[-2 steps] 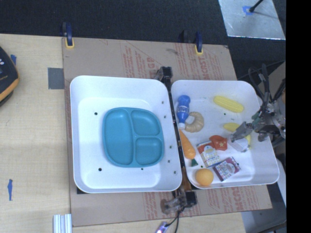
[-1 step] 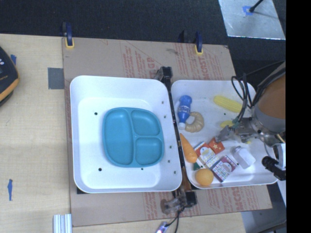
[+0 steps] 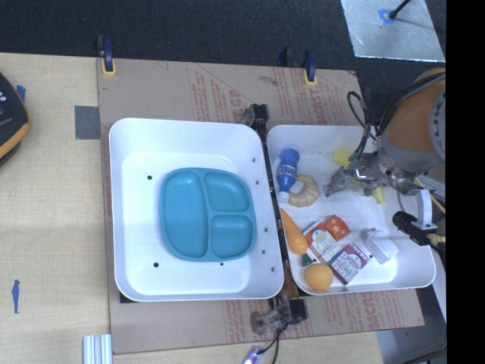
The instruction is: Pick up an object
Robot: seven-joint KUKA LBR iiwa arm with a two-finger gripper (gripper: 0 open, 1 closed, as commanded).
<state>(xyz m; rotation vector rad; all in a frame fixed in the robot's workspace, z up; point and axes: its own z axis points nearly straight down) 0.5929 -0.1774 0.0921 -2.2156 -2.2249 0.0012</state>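
While the gripper [image 3: 342,180] hangs over the right bin [image 3: 413,279], jaws apart, holding nothing; I'd center it above the bagel [image 3: 305,192] before descending.

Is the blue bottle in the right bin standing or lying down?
Lying down: the blue bottle shows its full side, stretched along the right bin's floor.

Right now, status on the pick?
Gripper low over right bin, near its far side, nothing seen held. Bottle, bread roll, carrot, orange, packets lie loose. Blue tray sits in left bin.
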